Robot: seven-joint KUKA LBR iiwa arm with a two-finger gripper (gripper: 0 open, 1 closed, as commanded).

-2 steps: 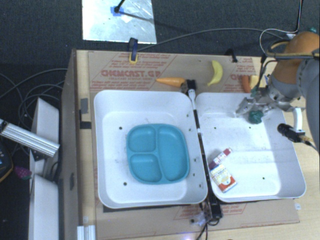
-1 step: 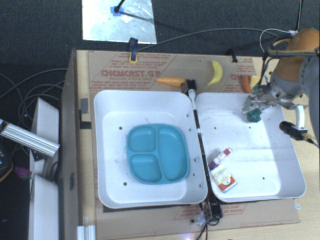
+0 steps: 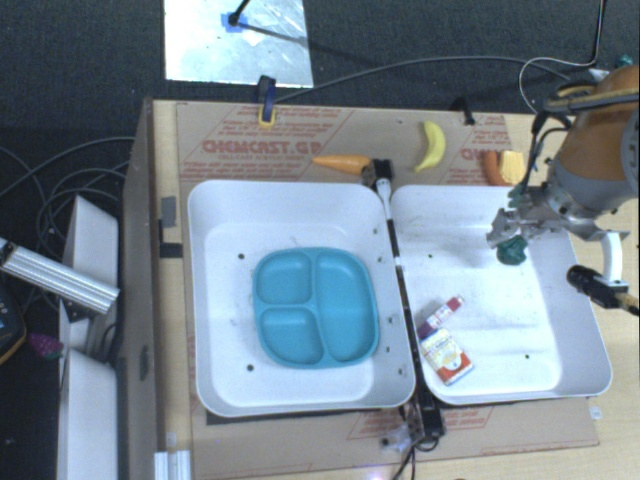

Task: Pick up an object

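The gripper (image 3: 512, 236) is hanging low in the upper right part of the frame, over the upper right region of the right bin (image 3: 575, 373), with the arm (image 3: 598, 148) reaching in from the right edge. Whether it is apart or closed I cannot tell from here. A small dark teal object (image 3: 513, 252) is sitting right at its tip, touching or just under it, but I cannot make out whether it is actually being held or merely lying on the bin floor beneath. Going outward, down and to the left in the same bin, a small bottle with a red cap (image 3: 441, 317) is lying with its long axis running diagonally from lower left to upper right, and just below it, touching or nearly so, a small orange and white packet (image 3: 447, 356) is lying close to the divider between the bins. Both are well apart from the gripper, with open white floor in between, so there is room to travel that way. The bin's upper wall and right rim are near the gripper, leaving less room there. The left bin (image 3: 215, 268) is carrying a blue divided plate (image 3: 316, 304). Beyond the bins, on the desk (image 3: 230, 138) at the top, a banana (image 3: 432, 145) and a carrot (image 3: 340, 164) are lying.
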